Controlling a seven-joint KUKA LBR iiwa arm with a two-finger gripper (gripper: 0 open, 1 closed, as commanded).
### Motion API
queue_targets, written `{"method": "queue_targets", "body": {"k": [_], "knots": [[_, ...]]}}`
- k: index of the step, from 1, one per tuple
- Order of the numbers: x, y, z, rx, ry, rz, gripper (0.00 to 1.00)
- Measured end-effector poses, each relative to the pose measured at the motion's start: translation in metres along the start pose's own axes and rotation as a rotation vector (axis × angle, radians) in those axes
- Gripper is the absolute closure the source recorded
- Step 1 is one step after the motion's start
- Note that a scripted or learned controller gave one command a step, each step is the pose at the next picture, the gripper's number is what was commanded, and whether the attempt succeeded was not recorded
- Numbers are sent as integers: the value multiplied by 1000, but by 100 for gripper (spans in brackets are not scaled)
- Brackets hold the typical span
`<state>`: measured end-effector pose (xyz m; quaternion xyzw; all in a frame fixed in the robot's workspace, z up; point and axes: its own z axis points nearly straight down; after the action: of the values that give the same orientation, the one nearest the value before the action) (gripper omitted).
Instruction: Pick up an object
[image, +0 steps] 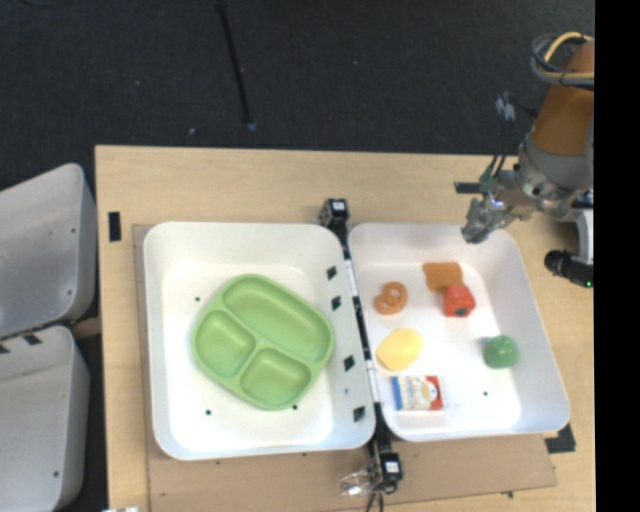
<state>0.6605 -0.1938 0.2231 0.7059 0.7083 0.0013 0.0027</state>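
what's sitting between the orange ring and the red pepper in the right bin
In the camera view, an orange-brown block sits between the orange ring and the red pepper, slightly farther back and touching the pepper.

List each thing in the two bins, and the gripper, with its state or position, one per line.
green divided plate: flat in left bin
orange ring: flat in right bin
orange block: touching red pepper
yellow lemon: resting
green ball: resting alone
small carton: lying flat
gripper: above right bin's far edge, nothing held

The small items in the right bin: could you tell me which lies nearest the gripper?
The orange-brown block, at the bin's far side just below the gripper; the others lie farther off.
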Motion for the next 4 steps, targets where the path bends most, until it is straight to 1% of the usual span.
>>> {"method": "queue_targets", "body": {"k": [1,2,3,4], "knots": [[-1,1,-21,1,1,-2,100],[43,-16,-12,7,2,0,100],[96,-30,-23,5,3,-2,100],[138,-56,-17,7,3,-1,100]]}}
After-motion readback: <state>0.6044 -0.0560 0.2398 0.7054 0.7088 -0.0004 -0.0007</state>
